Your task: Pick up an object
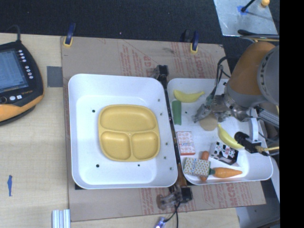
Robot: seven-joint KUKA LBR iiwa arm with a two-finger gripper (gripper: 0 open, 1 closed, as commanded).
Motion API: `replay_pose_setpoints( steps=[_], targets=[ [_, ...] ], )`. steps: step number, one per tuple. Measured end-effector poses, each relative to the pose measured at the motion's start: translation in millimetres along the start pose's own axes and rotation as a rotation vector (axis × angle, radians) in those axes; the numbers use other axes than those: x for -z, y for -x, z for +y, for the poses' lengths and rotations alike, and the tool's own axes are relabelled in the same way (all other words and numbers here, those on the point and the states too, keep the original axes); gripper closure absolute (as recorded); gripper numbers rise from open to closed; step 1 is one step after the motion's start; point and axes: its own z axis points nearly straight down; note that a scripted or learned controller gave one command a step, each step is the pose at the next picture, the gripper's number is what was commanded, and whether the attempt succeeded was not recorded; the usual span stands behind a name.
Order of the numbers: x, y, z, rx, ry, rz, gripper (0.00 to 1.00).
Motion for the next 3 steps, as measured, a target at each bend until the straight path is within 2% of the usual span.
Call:
replay_pose_setpoints(
  steps=[1, 2, 3],
  targets=[
    [0.8, 54.3, 60.0, -0.004, 0.004, 0.001, 0.0],
    [0.1, 10.4, 11.1, -0.002, 0.0, 0.0, 0.0],
    [-0.8, 66.3, -102.0, -0.002, 0.0, 0.0, 0.0]
  ],
)
